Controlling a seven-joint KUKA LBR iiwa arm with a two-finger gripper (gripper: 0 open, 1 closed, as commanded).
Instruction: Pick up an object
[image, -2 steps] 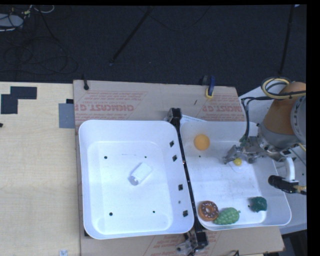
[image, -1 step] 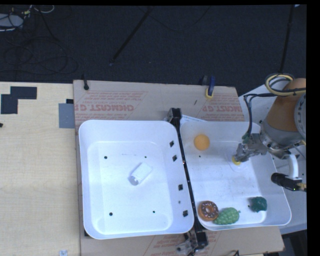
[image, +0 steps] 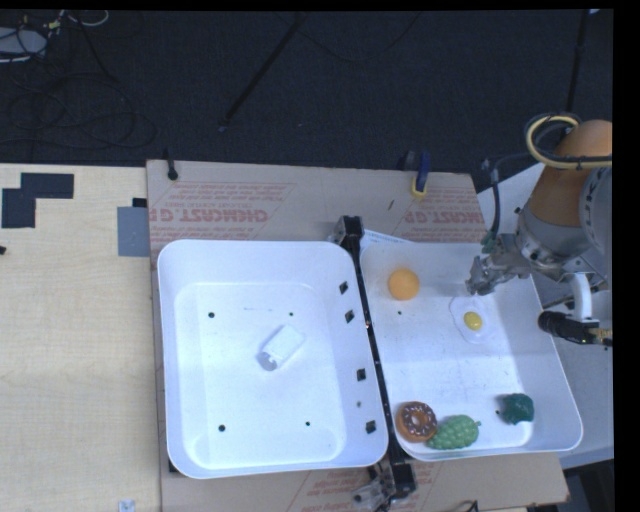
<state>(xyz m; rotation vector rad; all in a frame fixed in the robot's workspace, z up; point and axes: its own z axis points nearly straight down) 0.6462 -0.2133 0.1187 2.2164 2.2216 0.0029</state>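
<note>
A: Where's the gripper sitting right now?

B: It's hanging over the top right of the right bin, with nothing gripped that I'm seeing. How wide it's open, can't tell, too small and dark.

A: Nearest pickable thing?

B: The fried egg toy is lying just below the gripper and a touch left, close by. The orange ball is sitting further left, about level with the gripper. I'm guessing the egg is the target.

A: Rest of the objects?

B: The donut, green grape bunch and dark green piece are lying along the bin's near edge, well apart from the gripper. A white cylinder is lying tilted in the left bin, long axis running lower-left to upper-right.

A: Any text?

B: Red printing on the cardboard is showing upside down; I'm not reading it reliably.
</note>
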